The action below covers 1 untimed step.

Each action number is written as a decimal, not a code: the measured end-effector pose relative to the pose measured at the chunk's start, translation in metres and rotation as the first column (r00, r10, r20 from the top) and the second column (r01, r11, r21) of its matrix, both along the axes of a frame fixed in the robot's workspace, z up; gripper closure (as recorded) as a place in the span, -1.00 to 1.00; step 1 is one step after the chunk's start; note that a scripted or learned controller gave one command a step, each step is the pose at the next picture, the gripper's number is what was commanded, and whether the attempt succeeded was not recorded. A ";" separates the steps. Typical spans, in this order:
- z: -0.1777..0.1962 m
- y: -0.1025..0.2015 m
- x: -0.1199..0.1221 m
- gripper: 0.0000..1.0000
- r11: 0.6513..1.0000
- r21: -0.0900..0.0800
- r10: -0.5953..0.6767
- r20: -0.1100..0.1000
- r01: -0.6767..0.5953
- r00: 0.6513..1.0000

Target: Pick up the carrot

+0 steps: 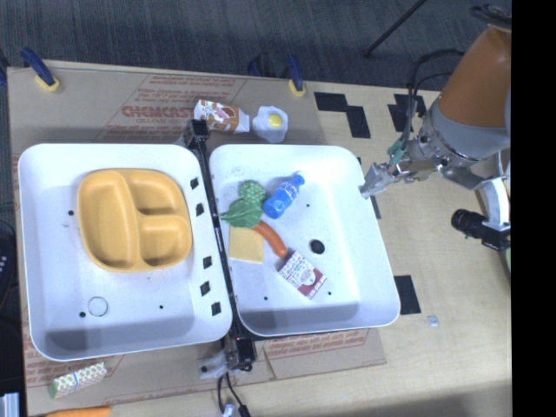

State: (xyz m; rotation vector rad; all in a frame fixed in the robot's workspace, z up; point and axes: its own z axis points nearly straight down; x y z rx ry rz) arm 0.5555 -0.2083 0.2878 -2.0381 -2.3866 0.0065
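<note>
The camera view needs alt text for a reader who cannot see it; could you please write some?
A carrot with green leaves lies in the right white bin among a blue bottle, a yellow cheese slice and a red packet. The gripper hovers at that bin's right rim. The left bin holds a yellow divided tray.

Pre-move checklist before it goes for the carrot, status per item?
1. Carrot visible in right bin: ok.
2. Claw over the carrot: not ok, it sits at the bin's right rim.
3. Carrot free of neighbours: not ok, green leafy piece and yellow slice touch it.
4. Blue bottle clear of carrot: cannot tell.
5. Claw opening: cannot tell.
</note>
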 end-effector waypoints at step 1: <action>0.010 0.000 0.001 1.00 1.000 -0.001 0.003 -0.001 -0.003 1.000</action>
